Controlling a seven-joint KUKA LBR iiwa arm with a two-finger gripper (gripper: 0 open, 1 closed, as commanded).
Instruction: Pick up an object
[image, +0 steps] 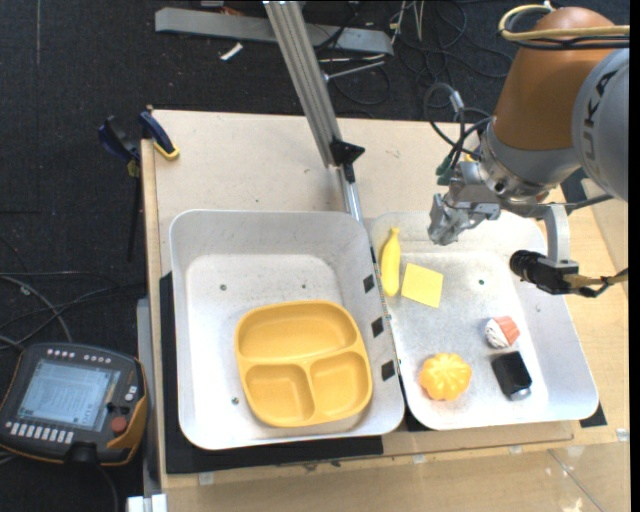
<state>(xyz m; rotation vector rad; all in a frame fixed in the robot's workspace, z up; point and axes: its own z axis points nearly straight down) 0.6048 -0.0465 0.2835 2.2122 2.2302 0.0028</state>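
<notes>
My gripper (447, 232) hangs over the far left corner of the right shallow white plastic bin (560, 345); whether my jaws are spread or pressed together I cannot tell from this slant, and nothing shows between them. Part of a lettered mark, "UK", reads on my grey arm casing at the top right; no other writing is legible, and the screen of the grey handheld pendant with an orange button (70, 400) at the bench's lower left is too small to read. Right bin contents: a yellow banana (390, 262) lying along the left wall, a flat yellow square block (422, 285) just beside it, an orange pumpkin-shaped round toy (445, 376) near the front edge, a small black rectangular block (512, 374) to its right, and a small white-and-orange object (500, 331) just behind that block. The centre and far right of this bin floor are bare, giving open room. The left white bin (200, 250) holds a yellow three-compartment plastic tray (302, 362) toward its front right; its far half is bare. A slanted grey metal pole (312, 90) rises behind the bins' shared edge. A blue-and-yellow clamp (140, 135) grips the bench's far left corner.
</notes>
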